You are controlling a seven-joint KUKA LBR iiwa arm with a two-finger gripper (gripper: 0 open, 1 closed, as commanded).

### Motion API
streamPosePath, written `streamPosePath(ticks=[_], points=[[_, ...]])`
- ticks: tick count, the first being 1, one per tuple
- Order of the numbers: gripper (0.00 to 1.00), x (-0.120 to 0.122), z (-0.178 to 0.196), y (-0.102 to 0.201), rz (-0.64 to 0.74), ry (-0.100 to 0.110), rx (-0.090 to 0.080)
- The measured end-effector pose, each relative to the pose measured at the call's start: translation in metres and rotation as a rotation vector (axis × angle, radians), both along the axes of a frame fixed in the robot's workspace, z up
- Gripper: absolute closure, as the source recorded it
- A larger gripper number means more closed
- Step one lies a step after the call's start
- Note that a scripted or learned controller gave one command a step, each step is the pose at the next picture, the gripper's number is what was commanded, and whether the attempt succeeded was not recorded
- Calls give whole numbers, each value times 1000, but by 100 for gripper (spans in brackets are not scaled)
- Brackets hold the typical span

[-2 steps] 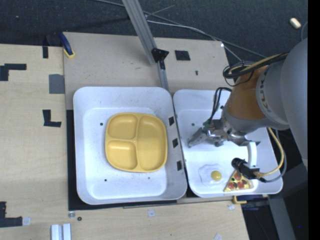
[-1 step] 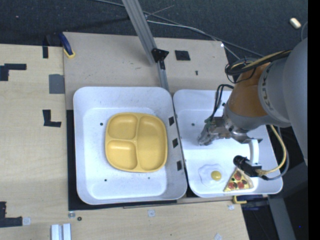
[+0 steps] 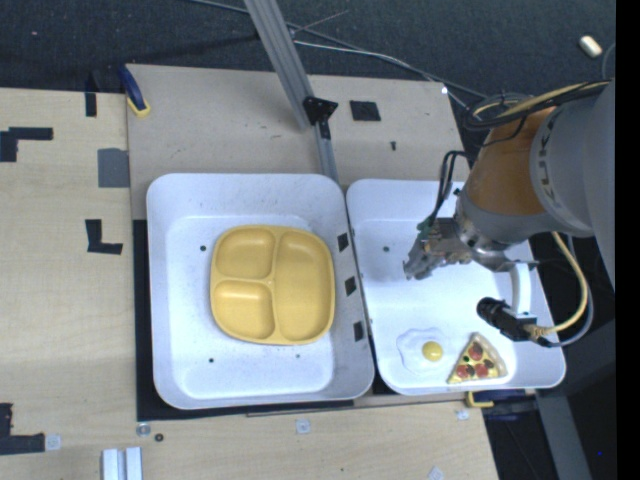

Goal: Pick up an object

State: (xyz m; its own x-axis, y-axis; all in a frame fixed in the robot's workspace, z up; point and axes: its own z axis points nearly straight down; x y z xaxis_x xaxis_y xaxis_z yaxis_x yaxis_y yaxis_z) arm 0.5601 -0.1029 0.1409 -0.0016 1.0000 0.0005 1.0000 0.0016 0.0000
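A toy fried egg (image 3: 423, 348) and a toy pizza slice (image 3: 477, 359) lie side by side at the near edge of the right bin (image 3: 385, 213). My gripper (image 3: 423, 259) hangs over the middle of that bin, up and slightly left of the egg. I see nothing between its fingers. A yellow divided plate (image 3: 272, 284) sits in the middle of the left bin (image 3: 180, 268).
The grey arm with its orange band (image 3: 515, 173) covers the right bin's far right part, and cables loop beside it. A slanted metal pole (image 3: 290, 63) rises behind the bins. The wooden bench (image 3: 60, 268) stretches to the left.
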Motion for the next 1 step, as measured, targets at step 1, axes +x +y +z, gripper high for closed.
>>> streamPosePath(ticks=[1], points=[[100, -1, 43, 4, 0, -2, 0]])
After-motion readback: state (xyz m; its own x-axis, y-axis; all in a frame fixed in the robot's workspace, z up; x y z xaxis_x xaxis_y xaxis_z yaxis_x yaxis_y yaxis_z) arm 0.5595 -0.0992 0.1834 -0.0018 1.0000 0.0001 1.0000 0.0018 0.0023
